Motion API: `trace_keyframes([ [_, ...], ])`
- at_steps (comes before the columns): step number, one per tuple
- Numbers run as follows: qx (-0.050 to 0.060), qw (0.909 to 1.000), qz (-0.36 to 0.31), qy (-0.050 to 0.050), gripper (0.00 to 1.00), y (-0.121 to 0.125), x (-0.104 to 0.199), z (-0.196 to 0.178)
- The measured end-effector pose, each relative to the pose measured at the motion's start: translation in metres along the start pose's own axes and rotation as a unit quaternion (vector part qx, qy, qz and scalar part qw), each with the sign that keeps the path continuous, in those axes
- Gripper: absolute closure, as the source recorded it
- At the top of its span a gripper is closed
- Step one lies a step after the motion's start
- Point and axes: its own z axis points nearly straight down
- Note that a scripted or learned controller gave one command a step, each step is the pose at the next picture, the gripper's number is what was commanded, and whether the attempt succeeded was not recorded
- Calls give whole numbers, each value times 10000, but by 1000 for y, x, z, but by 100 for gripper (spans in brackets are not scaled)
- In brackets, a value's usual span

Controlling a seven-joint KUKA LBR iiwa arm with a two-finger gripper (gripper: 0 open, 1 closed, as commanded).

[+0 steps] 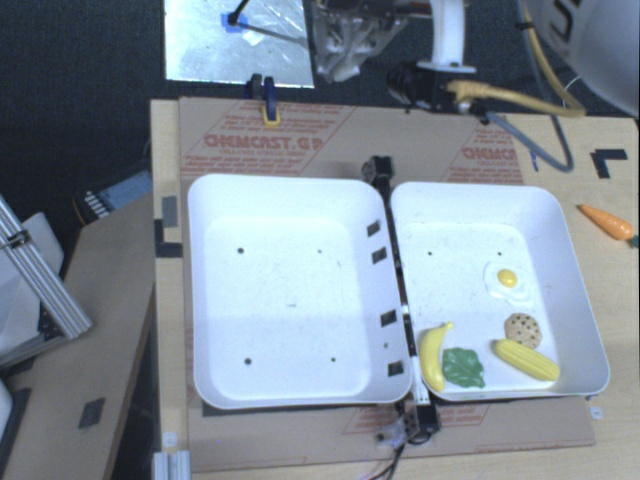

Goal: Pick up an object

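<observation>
"Five small pieces to choose from, all in the right bin (450,258). Starting over at the left bin (290,298), though: any worry there?"

"Only the wall shared with its neighbour. Higher up, end effector (345,43) hanging well apart from both bins, near the top edge. Open or closed, cannot tell; too blurred."

"And first across the divider?"

"Banana (435,356), lying close along that wall and touching the green leaf (463,368). Likely trouble: scraping the wall on the way down, or lifting both together and dropping one."

"Further right?"

"Cookie (522,328) just beside the corn cob (526,360), both near the front rim. Flat and thin, so easy to close on air or to shove the cob aside instead. Fried egg (506,279) apart from the rest, flat as well; probably slides out of any pinch."

"Beyond the rim?"

"Carrot (607,221) out on the surface (300,133), outside the right bin. Hardly a likely target."
</observation>
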Motion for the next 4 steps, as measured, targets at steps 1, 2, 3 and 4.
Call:
trace_keyframes([
  [1,98,9999,-11,-32,100,51,20,64],
  [2,119,9999,27,-52,100,69,-62,143],
  [3,83,10000,-53,-14,100,67,9,153],
  [4,12,10000,-33,-1,100,70,5,29],
])
